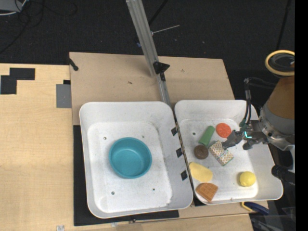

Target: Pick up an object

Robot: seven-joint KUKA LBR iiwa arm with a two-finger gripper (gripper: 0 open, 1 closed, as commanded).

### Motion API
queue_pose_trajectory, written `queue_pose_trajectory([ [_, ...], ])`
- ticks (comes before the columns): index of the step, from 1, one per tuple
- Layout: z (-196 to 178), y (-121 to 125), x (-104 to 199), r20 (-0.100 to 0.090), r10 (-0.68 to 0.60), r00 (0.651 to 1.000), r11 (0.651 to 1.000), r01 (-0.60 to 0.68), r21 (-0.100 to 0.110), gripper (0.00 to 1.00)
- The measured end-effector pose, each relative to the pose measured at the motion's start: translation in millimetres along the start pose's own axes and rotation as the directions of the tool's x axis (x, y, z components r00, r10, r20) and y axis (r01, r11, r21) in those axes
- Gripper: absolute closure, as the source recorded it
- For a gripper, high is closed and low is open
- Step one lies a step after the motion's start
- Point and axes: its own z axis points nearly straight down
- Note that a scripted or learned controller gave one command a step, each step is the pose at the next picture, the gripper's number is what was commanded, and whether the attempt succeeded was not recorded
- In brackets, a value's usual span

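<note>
The right bin (269,189) holds several small objects: a green cylinder (207,135), an orange-red disc (223,130), a brown round piece (201,152), a patterned white block (221,152), a pale yellow lump (199,171), a waffle-like orange piece (207,192) and a yellow ball (247,179). My gripper (232,140) reaches in from the right and hovers just above the patterned block's right end, beside the disc. Nothing shows between its dark fingers.
The left bin (96,124) carries a teal bowl (130,157). A metal rail (147,37) slants up behind the bins. The arm's grey body and orange band (281,100) stand over the right bin's right rim.
</note>
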Motion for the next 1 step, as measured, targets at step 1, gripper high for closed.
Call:
queue_pose_trajectory([
  [1, 0.0, 0.0, 0.0, 0.000, 0.000, 1.000, 1.000, 0.000, 0.000, 0.00],
])
